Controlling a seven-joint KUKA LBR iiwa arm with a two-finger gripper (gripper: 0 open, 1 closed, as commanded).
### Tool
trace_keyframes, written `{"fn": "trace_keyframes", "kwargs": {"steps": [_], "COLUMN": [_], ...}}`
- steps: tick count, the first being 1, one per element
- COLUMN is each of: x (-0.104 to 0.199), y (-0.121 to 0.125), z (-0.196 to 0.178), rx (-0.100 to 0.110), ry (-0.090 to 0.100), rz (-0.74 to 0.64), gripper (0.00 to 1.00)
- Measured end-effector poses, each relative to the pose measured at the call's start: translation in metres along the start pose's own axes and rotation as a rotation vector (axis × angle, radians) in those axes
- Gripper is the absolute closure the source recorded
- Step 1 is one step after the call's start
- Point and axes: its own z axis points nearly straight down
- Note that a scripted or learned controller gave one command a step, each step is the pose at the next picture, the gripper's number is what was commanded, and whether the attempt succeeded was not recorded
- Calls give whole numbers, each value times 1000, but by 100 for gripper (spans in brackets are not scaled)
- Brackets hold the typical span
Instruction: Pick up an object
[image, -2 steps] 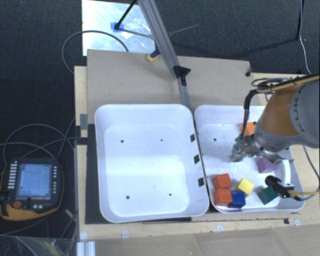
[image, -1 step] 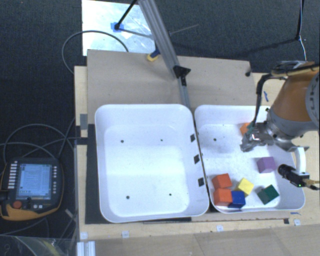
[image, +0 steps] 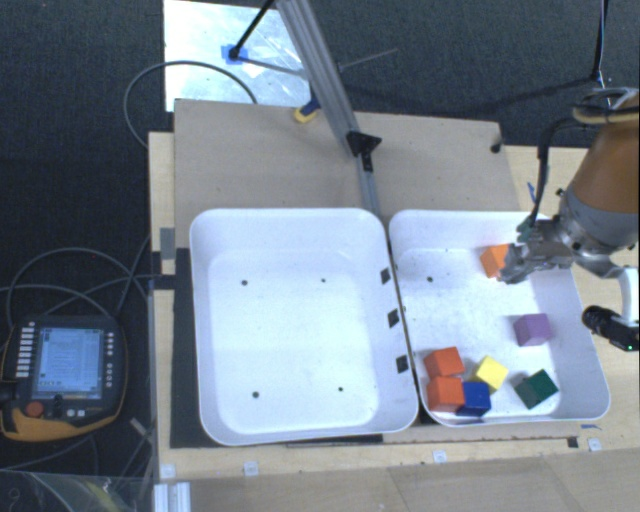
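Note:
An orange block (image: 492, 260) lies near the back of the right bin (image: 440, 232), partly covered by my gripper (image: 514, 268), which sits right against its right side. Farther forward lie a purple block (image: 532, 328), a green block (image: 537, 388), a yellow block (image: 491, 373), a blue block (image: 476, 397) and two orange blocks (image: 445, 375) stacked close together at the front. The arm's orange band (image: 605, 180) hangs above the bin's right edge.
The left bin (image: 215, 250) stands beside the right one, with black clips along their shared wall. A slanted metal pole (image: 330, 85) rises behind the bins. A teach pendant (image: 62, 375) lies off the bench at left.

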Motion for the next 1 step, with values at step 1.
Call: {"fn": "trace_keyframes", "kwargs": {"steps": [1], "x": [-1], "y": [2], "z": [-41], "rx": [1], "ry": [1], "rz": [-1], "gripper": [100]}}
